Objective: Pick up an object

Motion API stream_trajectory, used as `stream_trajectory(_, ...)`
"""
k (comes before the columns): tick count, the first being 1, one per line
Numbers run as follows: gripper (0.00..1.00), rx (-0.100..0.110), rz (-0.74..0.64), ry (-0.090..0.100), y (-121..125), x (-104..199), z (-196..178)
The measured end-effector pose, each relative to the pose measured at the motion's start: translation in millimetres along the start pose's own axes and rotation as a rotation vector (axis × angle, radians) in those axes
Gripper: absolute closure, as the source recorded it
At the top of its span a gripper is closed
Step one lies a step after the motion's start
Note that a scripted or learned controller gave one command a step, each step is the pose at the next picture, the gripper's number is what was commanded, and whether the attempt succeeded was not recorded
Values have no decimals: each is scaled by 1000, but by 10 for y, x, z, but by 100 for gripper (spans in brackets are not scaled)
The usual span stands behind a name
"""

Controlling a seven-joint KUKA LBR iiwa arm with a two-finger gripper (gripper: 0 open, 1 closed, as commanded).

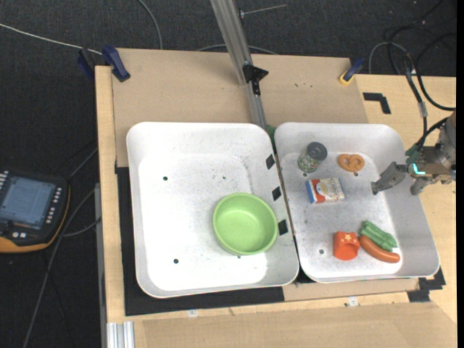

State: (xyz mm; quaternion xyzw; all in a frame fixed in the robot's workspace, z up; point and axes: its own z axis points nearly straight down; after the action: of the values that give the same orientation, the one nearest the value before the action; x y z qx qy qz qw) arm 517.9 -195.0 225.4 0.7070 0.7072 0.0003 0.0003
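Just left of the pincer (403,179) — apart — lies the pretzel (351,163).

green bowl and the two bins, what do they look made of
The green bowl looks like moulded plastic: one even lime colour, smooth, with a soft satin sheen and a thick rounded rim. The left bin and right bin look like thin formed white plastic, matte, with rounded corners and faint grey scuffing; painted metal cannot be ruled out.
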Motion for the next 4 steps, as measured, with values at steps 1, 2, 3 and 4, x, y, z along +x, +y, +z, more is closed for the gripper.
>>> stream_trajectory(1,0,0,0,0,0,0,1)
stream_trajectory(2,0,4,0,1,7,96,477)
stream_trajectory(3,0,5,1,1,-63,14,994)
stream_trajectory(4,0,3,0,1,-69,18,1311)
